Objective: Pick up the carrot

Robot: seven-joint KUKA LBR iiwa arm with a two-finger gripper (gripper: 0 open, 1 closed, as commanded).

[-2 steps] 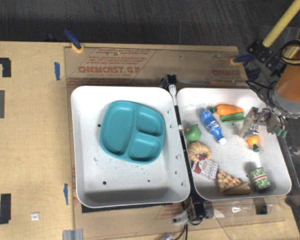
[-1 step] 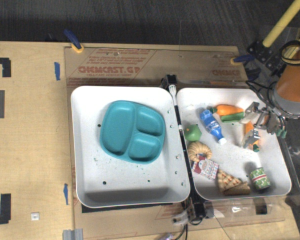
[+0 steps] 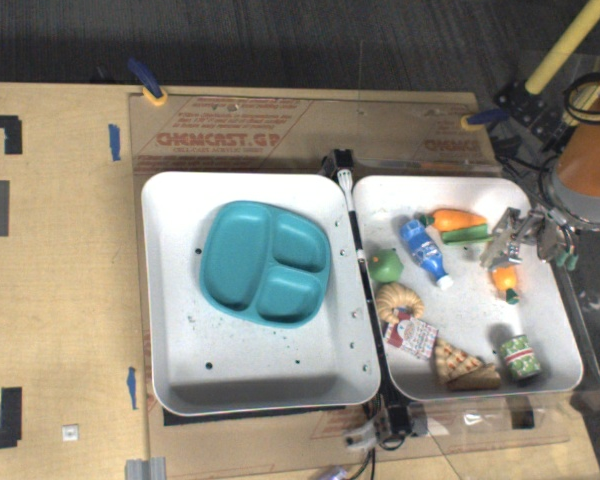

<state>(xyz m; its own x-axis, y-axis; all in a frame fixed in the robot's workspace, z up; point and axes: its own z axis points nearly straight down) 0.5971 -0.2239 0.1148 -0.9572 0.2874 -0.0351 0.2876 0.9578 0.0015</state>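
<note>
A small orange carrot [image 3: 507, 280] with a green tip lies near the right wall of the right bin [image 3: 555, 313]. My gripper [image 3: 508, 247] hangs right above its upper end, reaching in from the right, and nothing is lifted. A larger orange and green toy vegetable [image 3: 457, 223] lies to the gripper's left, near the bin's far side.
The right bin also holds a blue bottle [image 3: 425, 252], a green piece [image 3: 386, 266], a tan bread toy [image 3: 397, 302], a small packet [image 3: 416, 337], a waffle-like piece [image 3: 462, 361] and a green can [image 3: 520, 356]. A teal divided plate [image 3: 265, 261] sits in the left bin [image 3: 175, 348].
</note>
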